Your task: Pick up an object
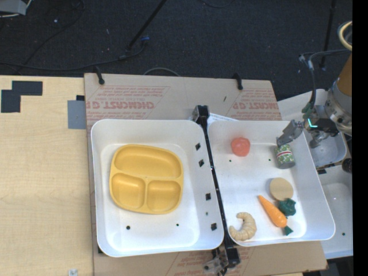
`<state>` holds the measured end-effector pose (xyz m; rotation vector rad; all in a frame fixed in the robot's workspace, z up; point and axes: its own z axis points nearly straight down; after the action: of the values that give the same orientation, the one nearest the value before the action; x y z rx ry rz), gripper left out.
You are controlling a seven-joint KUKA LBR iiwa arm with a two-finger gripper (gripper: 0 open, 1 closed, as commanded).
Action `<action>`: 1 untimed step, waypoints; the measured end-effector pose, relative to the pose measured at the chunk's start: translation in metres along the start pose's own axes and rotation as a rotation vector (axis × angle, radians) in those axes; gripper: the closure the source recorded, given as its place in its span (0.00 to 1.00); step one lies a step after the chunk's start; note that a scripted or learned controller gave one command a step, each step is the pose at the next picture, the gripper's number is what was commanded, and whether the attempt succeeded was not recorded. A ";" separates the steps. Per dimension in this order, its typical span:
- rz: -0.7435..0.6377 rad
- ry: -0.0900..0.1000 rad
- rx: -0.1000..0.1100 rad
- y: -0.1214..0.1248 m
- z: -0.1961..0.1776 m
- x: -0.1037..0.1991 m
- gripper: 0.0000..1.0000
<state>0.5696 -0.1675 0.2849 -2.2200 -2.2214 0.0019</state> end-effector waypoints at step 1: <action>0.000 0.000 0.000 0.000 0.000 0.000 0.00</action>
<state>0.5696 -0.1675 0.2850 -2.2201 -2.2216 0.0018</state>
